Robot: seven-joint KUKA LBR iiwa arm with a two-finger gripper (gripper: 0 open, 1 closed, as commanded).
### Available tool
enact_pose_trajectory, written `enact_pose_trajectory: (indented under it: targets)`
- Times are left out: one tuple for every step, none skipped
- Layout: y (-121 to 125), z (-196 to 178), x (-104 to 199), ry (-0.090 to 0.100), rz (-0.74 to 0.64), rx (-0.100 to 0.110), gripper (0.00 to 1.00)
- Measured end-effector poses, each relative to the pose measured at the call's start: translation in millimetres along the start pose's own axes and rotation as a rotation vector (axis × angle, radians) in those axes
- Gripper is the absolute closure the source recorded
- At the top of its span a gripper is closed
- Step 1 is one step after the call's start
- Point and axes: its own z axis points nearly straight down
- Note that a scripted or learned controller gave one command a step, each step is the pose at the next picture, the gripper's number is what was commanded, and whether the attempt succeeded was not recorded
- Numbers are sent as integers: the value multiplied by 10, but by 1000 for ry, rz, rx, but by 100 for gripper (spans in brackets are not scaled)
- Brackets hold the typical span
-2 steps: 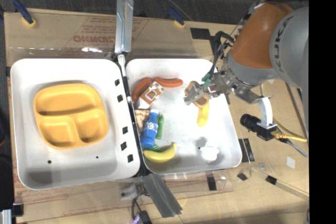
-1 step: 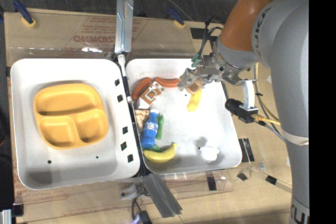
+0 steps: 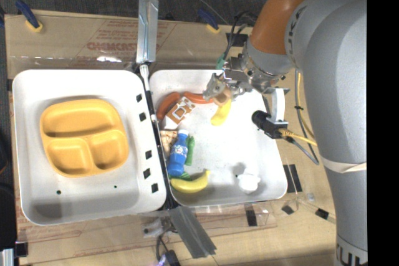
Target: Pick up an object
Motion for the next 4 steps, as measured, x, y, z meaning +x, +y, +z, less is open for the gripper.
enact_pose_trajectory:
  targets:
    - [-34,29,-6,2,-48,6,100]
    - [-135,98,83,1,-11,8,100]
    - [405,171,445,1,45,3,100]
    - [397,-478,877,2,-85,-4,100]
